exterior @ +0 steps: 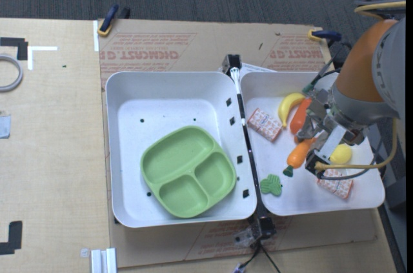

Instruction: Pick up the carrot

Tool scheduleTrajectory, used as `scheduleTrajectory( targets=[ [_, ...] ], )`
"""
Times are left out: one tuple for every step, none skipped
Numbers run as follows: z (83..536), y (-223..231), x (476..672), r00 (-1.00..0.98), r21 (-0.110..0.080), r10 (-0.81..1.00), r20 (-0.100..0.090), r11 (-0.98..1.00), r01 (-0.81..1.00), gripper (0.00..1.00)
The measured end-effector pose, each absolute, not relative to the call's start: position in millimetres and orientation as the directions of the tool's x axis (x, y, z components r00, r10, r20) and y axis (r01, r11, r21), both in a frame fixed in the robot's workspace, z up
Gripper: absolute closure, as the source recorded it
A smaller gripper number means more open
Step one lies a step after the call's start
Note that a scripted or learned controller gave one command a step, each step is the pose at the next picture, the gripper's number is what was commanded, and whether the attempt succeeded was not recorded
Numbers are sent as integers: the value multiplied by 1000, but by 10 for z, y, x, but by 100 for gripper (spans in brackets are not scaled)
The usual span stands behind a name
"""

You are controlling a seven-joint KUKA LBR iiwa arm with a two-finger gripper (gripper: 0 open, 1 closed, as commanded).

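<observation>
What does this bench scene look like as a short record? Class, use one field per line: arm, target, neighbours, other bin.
arm: over the right bin
gripper: at the carrot's upper end
target: carrot, tilted, leafy end lowest
neighbours: banana, lemon, green broccoli piece, two wrapped snack bars
other bin: left bin holds a green divided plate

Green divided plate [188,170] in left bin [116,136], claw [311,148] over carrot [298,153] in right bin [310,201]

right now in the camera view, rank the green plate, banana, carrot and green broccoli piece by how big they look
1. green plate
2. banana and carrot: look alike, and the arm partly covers both, so no ranking
3. broccoli piece
</observation>
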State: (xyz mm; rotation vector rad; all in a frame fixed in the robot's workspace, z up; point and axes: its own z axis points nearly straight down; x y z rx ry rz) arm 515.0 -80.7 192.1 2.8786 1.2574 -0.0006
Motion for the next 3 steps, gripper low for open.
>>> scheduleTrajectory(
  targets=[
    [1921,-807,5150,680,0,733,0,-680,733,0],
    [951,-934,5403,782,-3,623,-2,-782,623,0],
    [951,-934,5403,782,-3,623,-2,-782,623,0]
  ],
)
